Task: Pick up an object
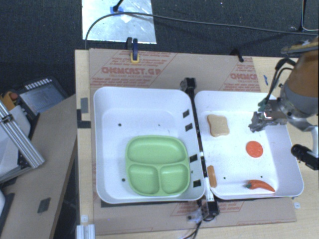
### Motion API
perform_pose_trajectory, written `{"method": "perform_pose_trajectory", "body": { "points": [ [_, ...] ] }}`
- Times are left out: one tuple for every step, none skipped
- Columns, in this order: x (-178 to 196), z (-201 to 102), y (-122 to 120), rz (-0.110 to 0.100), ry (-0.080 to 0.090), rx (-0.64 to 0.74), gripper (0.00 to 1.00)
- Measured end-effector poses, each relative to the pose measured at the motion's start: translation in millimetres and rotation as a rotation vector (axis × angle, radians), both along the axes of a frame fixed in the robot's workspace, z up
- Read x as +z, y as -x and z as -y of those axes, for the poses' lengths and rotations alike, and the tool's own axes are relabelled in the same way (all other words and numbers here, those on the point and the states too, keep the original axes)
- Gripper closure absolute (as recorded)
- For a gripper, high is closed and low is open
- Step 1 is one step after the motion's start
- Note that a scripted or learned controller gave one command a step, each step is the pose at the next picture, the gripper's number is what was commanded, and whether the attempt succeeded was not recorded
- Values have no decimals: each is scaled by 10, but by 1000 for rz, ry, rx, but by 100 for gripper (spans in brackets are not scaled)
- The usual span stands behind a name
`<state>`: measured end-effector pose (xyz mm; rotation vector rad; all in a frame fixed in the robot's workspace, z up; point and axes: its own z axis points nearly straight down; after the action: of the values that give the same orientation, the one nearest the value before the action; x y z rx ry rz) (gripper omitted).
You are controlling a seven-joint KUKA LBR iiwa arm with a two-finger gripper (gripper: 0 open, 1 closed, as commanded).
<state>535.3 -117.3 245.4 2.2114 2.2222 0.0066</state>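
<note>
While the arm [299,91] leans in from three o'clock, its gripper [258,121] hangs over the upper right part of the right bin [286,180], and from where I stand its dark fingers blur together, so I cannot tell how far they are spread or whether anything sits between them. Below it, at about six o'clock and a little apart, a red disc [254,149] lies flat on the bin floor. At nine o'clock from the gripper sits a tan slice of toy bread [218,125]. Down at the bin's six o'clock edge lies an orange carrot with a green top [258,185], and against its left wall a small orange sausage-shaped piece [212,176]. The left bin [107,133] holds a green three-compartment plate [157,164] in its lower half
</note>
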Motion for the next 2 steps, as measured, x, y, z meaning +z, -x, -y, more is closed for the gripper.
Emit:
{"method": "perform_pose_trajectory", "body": {
  "points": [
    [67, -522, -196, -4, -3, 5, 100],
    [5, -1130, -375, -4, -2, 4, 100]
  ]
}}
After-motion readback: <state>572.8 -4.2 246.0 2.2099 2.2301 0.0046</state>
